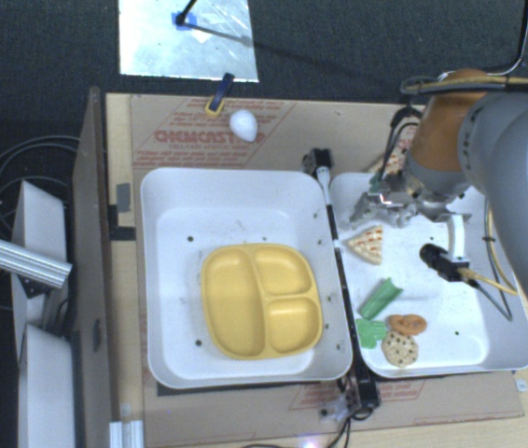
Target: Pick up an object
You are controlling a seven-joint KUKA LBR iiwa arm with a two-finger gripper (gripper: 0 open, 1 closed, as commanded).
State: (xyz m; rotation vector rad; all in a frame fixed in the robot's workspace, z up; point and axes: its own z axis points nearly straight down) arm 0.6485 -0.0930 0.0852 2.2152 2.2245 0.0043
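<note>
Hanging over the right bin (511, 343) at its twelve o'clock edge, end effector (390, 205) too obscured to tell open from closed. Lying just below at six o'clock, pizza slice (368, 244): likely light, stiff, flat, best pinched across its edges.

The arm (516, 157) is a thick, rounded grey cylinder with an orange band (441, 124) above its wrist, and thin black and yellow cables (488, 82) run along it.
</note>
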